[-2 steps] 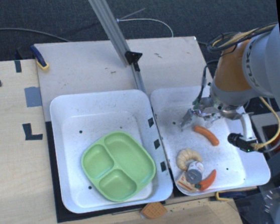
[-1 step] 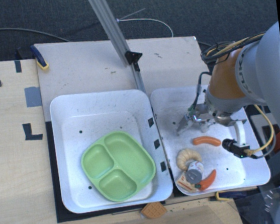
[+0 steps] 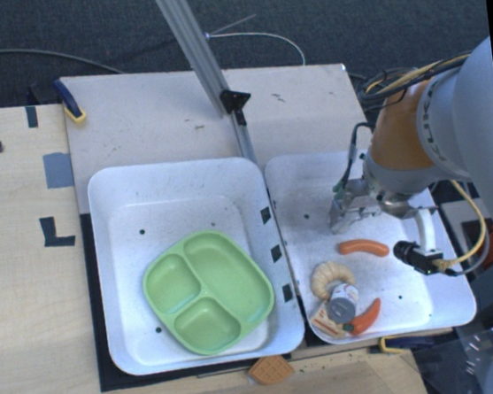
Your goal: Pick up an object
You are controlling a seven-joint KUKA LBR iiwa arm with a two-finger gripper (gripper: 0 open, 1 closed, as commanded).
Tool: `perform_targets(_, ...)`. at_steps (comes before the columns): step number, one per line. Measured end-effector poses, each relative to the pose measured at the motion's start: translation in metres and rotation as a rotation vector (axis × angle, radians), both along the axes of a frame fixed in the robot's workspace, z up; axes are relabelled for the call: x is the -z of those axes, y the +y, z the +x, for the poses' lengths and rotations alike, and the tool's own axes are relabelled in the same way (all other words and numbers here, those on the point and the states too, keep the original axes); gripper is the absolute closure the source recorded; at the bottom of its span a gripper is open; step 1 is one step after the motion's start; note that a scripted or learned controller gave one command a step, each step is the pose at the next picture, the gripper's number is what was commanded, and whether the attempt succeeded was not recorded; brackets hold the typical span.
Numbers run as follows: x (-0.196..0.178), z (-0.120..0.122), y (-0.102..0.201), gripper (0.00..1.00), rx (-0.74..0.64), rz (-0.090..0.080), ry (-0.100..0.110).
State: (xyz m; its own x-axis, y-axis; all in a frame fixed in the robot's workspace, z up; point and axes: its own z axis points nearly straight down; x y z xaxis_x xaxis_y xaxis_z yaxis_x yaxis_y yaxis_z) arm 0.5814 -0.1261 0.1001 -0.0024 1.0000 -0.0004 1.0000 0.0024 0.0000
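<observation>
Pale wood and white board make up the desk (image 3: 26, 290), which carries two shallow white bins side by side, and the likeliest thing to pick is the small orange sausage (image 3: 362, 248) lying flat on the floor of the right bin (image 3: 299, 185), with bare white around it. It looks like a light toy piece, smooth and rounded, so it would probably roll or squirt out of a poor pinch; the sensible hold is across its short width near the middle, with the fingers coming straight down on either side. Just below and left of the sausage sits a cluster in the bin's near corner: a pale croissant-shaped piece (image 3: 331, 274), a small round can (image 3: 343, 301) and an orange carrot (image 3: 367, 315), touching or nearly touching one another, which makes them harder to take cleanly. Just above and left of the sausage hangs the claw (image 3: 348, 210), close to it but not on it, and whether its fingers are apart or together cannot be told from this angle; nothing is seen between them. Well to the left of the sausage, the left bin (image 3: 121, 189) holds a green divided plate (image 3: 208, 292).
</observation>
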Motion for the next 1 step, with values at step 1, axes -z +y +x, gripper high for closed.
perform_targets(1, -0.0421, 0.0015, 0.0032, 1.0, 0.001, 0.0, -0.001)
